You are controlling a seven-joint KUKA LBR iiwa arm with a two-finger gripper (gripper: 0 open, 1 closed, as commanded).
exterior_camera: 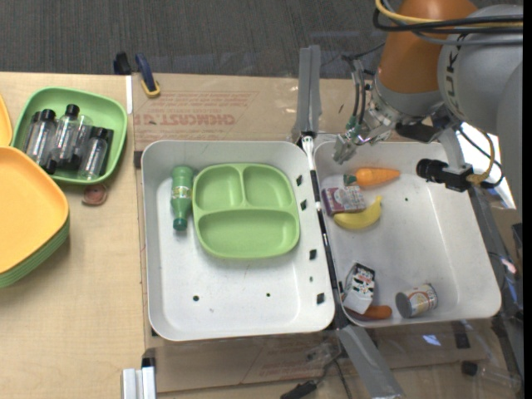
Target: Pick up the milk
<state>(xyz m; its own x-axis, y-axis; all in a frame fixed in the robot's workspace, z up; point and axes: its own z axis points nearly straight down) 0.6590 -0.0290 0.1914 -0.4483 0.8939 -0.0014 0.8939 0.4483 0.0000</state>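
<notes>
At the far left edge of the bench lies a stack of orange plates [29,214]. Behind it stands a small green tray [112,135] that holds several clear bottles with black caps [66,140]. Just near this tray a small brown object [94,194] rests on the wood. Farther back, a blue and black clamp [146,75] sits at the edge of a cardboard sheet [216,110]; the red print on the sheet is upside down and cannot be read with certainty.

The left bin [233,306] contains a green bottle [181,196] lying along its left side, and just beside it a green divided plate [246,209] with three compartments.

In the right bin [449,239], at the far left part, a purple packet [342,199] touches a yellow banana [362,215], and an orange carrot [374,175] lies a little behind them. The milk [360,285], a small white carton with black marks, stands tilted at the near left corner of this bin; its writing is too small to read. An orange-red object [376,312] lies against its near side, and a metal can [416,300] lies on its side to the right of it.

The gripper [347,146] hangs over the far left corner of the right bin, well apart from the milk. Whether its claw is apart or together cannot be told from this view. The grey arm [490,56] carries the letters "KU" on its side.
</notes>
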